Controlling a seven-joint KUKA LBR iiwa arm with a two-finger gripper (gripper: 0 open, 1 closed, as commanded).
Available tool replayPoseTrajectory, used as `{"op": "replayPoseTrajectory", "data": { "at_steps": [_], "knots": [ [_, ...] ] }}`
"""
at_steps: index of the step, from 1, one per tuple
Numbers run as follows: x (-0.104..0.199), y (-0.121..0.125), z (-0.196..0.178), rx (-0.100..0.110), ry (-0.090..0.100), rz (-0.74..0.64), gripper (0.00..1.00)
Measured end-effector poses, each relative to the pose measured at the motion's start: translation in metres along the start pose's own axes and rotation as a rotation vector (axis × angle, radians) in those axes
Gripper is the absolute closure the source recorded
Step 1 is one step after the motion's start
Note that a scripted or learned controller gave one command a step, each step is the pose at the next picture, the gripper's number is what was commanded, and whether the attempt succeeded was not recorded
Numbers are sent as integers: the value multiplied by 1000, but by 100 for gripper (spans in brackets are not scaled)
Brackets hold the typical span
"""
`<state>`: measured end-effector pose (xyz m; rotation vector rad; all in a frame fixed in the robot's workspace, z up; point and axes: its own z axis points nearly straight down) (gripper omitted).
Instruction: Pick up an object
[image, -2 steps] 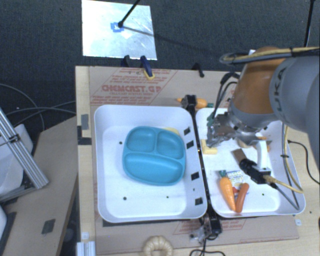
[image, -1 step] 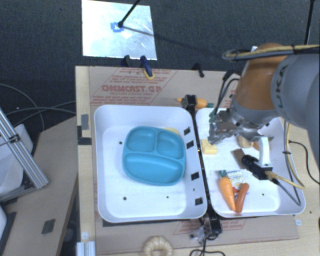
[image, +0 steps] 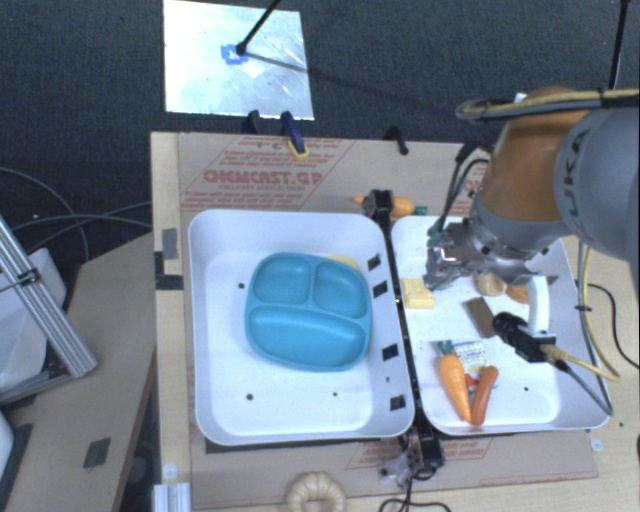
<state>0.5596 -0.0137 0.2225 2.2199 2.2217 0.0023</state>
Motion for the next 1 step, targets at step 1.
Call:
{"op": "replayPoseTrajectory", "data": {
  "at_steps": [1],
  "knots": [
    [8, 7, 5, 0, 0, -4, 100]
  ]
}}
